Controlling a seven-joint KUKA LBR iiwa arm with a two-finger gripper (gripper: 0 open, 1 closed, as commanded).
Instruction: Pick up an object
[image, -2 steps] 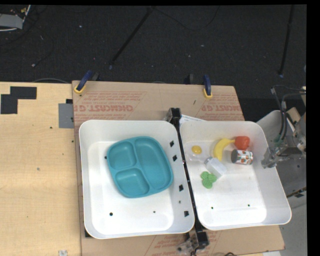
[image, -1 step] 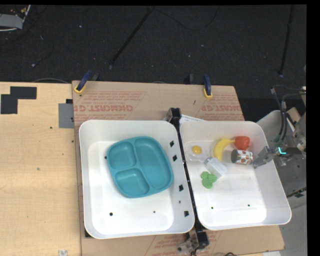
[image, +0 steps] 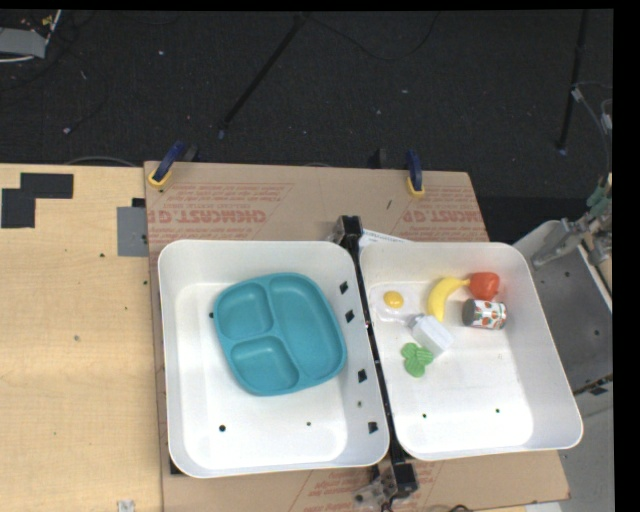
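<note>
Several small objects lie in the upper part of the right white bin. A yellow banana curves beside a red piece. Just below the red piece rests a small can with a red and white label. A small yellow round piece sits near the bin's left wall. A white block lies next to a green leafy piece.
The left white bin holds a teal divided plate. A black divider runs between the two bins. Both bins rest on brown cardboard clamped at its far edge. A grey metal structure stands at the right.
</note>
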